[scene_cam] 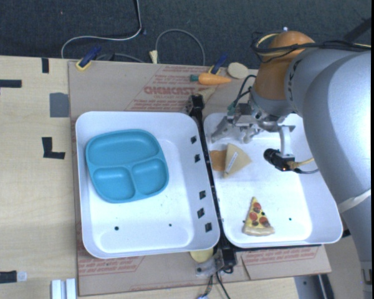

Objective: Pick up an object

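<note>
2 toy foods lie in the right bin [324, 229]: a pizza slice [257, 218], tip pointing away from the camera, and a wedge [235, 159] below the gripper [237, 129], its spread fingers pinching nothing.

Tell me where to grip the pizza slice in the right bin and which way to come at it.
Come straight down on the pizza slice, which lies flat and alone near the right bin's front edge. Probably best to close across its narrower upper half, fingers on the two slanted sides; the crust end is wider.
</note>
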Action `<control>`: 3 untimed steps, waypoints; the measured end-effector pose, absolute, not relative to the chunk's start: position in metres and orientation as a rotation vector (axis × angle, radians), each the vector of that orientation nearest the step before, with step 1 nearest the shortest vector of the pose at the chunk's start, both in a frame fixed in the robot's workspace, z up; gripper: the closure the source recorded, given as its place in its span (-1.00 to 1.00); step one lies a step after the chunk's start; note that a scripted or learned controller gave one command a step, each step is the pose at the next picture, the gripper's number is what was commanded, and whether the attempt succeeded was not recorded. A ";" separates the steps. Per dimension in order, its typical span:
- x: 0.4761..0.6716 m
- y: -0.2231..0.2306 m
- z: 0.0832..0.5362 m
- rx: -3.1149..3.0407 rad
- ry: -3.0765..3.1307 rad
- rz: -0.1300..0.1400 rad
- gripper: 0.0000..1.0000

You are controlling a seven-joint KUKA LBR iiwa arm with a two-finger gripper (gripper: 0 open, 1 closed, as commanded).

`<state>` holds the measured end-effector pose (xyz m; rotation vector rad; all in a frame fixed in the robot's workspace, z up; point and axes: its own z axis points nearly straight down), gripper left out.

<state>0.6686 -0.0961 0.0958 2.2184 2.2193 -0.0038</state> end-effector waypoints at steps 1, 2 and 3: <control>0.635 -0.111 0.087 2.218 2.219 0.005 -1.00; 0.636 -0.111 0.097 2.217 2.221 0.003 1.00; 0.607 -0.044 0.189 2.214 2.229 0.005 1.00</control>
